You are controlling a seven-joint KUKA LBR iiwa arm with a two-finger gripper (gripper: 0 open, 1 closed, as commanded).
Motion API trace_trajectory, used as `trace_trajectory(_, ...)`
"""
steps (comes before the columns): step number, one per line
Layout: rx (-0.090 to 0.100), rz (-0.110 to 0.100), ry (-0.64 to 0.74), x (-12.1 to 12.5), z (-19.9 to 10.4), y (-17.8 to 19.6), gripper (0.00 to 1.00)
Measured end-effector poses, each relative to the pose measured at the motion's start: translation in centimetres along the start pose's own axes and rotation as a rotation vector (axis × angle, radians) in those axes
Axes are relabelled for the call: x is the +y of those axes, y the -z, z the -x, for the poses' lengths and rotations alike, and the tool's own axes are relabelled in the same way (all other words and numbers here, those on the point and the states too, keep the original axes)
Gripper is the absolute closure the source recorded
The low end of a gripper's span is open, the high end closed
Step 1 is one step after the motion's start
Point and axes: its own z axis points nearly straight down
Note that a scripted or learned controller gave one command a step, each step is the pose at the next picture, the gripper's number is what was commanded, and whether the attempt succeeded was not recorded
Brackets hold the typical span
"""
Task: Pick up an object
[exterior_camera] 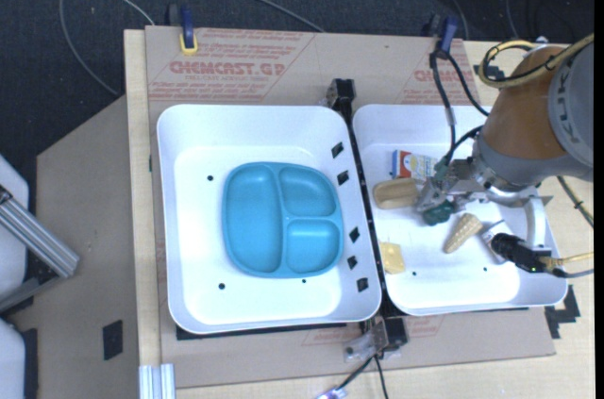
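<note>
My gripper [437,201] is low in the right bin [472,293], near its middle, with the grey arm and its orange band coming in from the right. A small dark green object [437,216] lies right at the gripper's tip, partly hidden by it. Just left of the gripper rests a tan bread-like piece [394,192]. A small white, blue and red carton [410,164] sits behind that. A tan ridged cone [461,232] lies just right of and in front of the gripper. A flat yellow square [392,257] is near the bin's front left.
The left bin [179,199] holds a blue divided plate [281,219]. A black divider with clips [351,199] runs between the bins. Cables trail over the right bin's back wall, and clamps stand at the board's far edge.
</note>
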Motion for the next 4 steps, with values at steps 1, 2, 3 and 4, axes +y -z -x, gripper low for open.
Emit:
trace_trajectory(1, -0.002, 0.004, 0.001, -0.9, -0.3, 5.4, 1.00)
trace_trajectory(2, -0.003, 0.003, 0.001, -0.5, 0.5, 10.2, 1.00)
trace_trajectory(3, -0.003, 0.005, 0.001, -0.1, 1.4, 15.0, 1.00)
trace_trajectory(4, 0.001, -0.002, 0.005, -0.7, -4.5, 13.7, 1.00)
